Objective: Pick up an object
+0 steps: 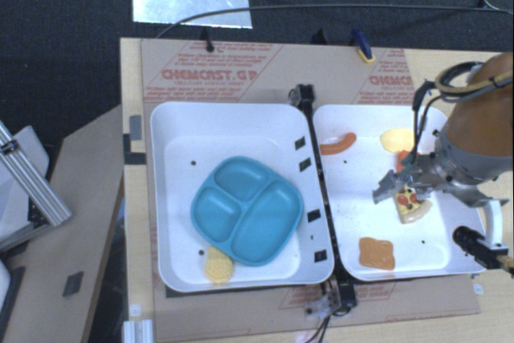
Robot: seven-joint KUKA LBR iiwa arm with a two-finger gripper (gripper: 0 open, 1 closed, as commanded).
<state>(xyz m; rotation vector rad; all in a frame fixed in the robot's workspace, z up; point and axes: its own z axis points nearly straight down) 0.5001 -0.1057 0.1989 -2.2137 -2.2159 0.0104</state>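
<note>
Fingers [391, 187] spread apart hover at a pizza-slice toy [413, 206] in the right white bin [353, 173], poised to descend and close.

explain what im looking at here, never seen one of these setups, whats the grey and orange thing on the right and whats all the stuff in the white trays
The grey and orange thing is a robot arm, reaching in from the right. The picture comes from one camera fixed above the bench, looking down at a slant. At the arm's end is its gripper, low over the right bin; whether it holds anything is unclear from here.

The two shallow white trays are bins set side by side. The left bin holds a blue divided plate and a small yellow toy food piece at the plate's lower edge. The right bin holds toy food: a sausage, a pale yellow piece, a pizza slice right by the gripper, and an orange-brown piece near the front.

The arm's job is to pick up one object.
</note>
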